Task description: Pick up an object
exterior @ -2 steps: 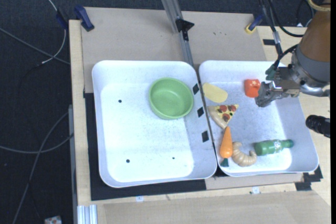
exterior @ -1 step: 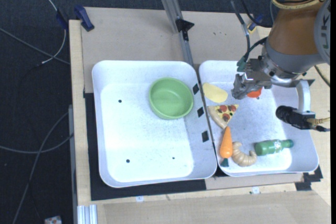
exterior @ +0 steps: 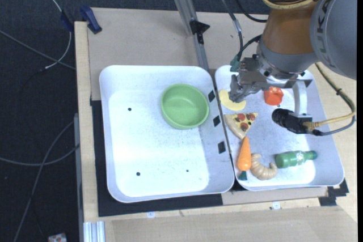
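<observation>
My gripper (exterior: 239,91) hangs low over the far left corner of the right bin (exterior: 329,147). Just under it lies a flat pale yellow piece (exterior: 231,101), partly hidden by the gripper. A red toy (exterior: 273,96) sits to the gripper's right. In front of the gripper there is a pizza slice (exterior: 241,122), then an orange carrot (exterior: 244,155). A tan curled pastry (exterior: 263,168) and a green bottle (exterior: 295,158) lie near the bin's front edge.
In the left bin (exterior: 122,139) a green bowl (exterior: 184,105) stands toward the far right. A metal pole (exterior: 184,5) rises behind the bins. The divider between the bins runs just left of the gripper.
</observation>
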Controlling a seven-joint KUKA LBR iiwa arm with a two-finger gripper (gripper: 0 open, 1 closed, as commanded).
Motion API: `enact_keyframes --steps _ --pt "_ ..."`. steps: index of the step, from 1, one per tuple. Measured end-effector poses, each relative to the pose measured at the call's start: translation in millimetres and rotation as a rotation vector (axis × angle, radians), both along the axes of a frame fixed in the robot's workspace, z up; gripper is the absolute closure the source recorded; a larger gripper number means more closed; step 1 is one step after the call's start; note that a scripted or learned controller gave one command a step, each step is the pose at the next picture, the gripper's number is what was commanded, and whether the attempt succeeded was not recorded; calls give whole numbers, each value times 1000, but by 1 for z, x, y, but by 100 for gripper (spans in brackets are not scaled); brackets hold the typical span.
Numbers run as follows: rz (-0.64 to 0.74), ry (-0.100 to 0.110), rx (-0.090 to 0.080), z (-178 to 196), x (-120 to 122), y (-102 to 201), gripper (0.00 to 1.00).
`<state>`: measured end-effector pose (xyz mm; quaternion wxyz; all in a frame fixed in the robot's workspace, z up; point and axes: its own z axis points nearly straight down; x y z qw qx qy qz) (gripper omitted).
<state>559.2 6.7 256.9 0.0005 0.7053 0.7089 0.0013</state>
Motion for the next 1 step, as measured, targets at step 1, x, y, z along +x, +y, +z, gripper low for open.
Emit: enact_keyframes --steps 1 --pt "0 0 1 -1 35 46 100"
